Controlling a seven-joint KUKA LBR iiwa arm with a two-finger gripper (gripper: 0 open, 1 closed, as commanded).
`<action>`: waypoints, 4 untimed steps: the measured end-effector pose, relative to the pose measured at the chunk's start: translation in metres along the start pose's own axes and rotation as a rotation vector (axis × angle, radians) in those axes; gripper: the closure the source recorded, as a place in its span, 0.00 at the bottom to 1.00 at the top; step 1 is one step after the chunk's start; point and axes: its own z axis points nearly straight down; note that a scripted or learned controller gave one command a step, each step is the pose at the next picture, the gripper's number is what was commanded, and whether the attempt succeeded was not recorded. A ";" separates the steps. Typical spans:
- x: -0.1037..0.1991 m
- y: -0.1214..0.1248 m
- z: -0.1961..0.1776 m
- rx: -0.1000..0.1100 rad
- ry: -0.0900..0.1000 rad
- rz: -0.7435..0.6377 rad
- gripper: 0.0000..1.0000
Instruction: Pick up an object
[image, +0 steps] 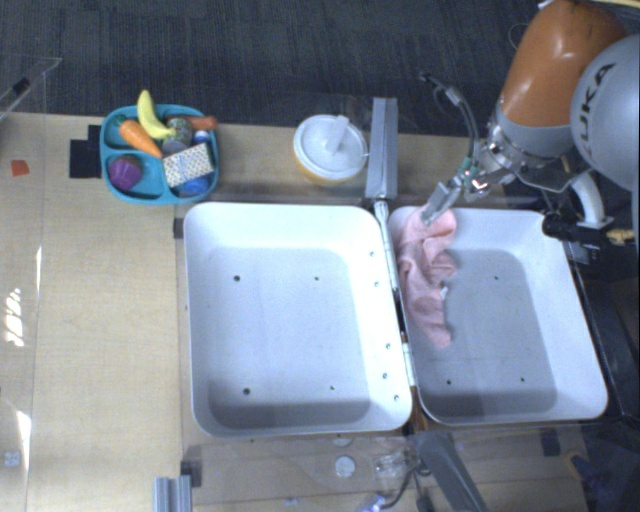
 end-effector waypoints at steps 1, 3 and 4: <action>-0.019 -0.023 -0.018 0.000 -0.002 -0.129 0.00; -0.033 -0.026 0.130 0.007 -0.007 -0.132 0.00; -0.041 -0.027 0.133 0.023 0.007 -0.256 0.00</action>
